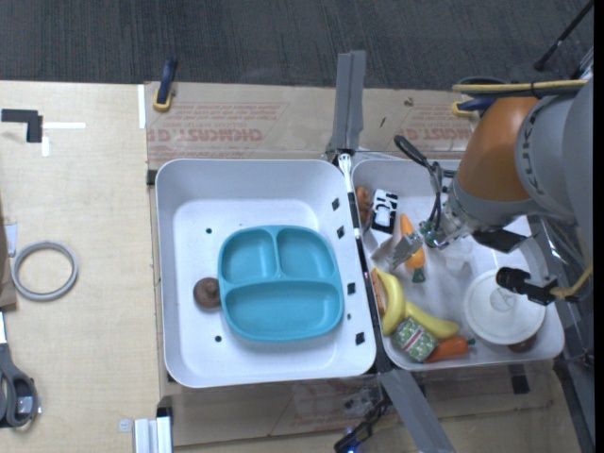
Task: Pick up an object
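Note:
My gripper (410, 250) hangs low in the right bin (552, 343), near its left wall, under the grey arm with the orange band (495, 149). Just beneath and beside it lies a small orange piece (416, 268). A yellow banana (401, 310) lies just in front of it. A green packet (413, 338) and an orange carrot (452, 348) sit near the front of the bin. A black-and-white item (382, 208) rests behind the gripper. Nothing shows clearly between the gripper's tips.
A white bowl (505, 311) stands at the right of the right bin. The left bin (179, 253) holds a teal divided plate (280, 283) and a brown round object (207, 293). A grey tape ring (41, 270) and scissors (14, 396) lie on the bench at left.

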Robot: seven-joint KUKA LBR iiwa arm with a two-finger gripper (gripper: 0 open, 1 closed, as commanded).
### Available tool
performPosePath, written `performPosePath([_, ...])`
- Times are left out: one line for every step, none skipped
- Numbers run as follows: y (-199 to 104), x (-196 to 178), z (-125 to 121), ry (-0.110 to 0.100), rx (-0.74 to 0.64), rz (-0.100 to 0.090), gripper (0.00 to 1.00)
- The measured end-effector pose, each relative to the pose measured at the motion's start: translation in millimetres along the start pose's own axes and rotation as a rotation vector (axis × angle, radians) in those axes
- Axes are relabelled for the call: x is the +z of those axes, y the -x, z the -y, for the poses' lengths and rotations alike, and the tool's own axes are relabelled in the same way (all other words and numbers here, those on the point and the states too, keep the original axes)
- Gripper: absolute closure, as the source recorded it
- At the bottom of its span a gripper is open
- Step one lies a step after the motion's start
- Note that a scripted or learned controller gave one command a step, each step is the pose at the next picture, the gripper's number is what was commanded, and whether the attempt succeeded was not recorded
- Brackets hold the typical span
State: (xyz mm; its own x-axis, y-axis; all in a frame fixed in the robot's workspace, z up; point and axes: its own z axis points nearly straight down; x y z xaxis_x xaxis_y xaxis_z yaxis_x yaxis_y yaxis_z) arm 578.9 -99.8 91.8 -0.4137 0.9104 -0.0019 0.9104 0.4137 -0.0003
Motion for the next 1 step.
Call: performPosePath([0.1, -9.0, -0.3, -0.001, -0.003, 0.002, 1.00])
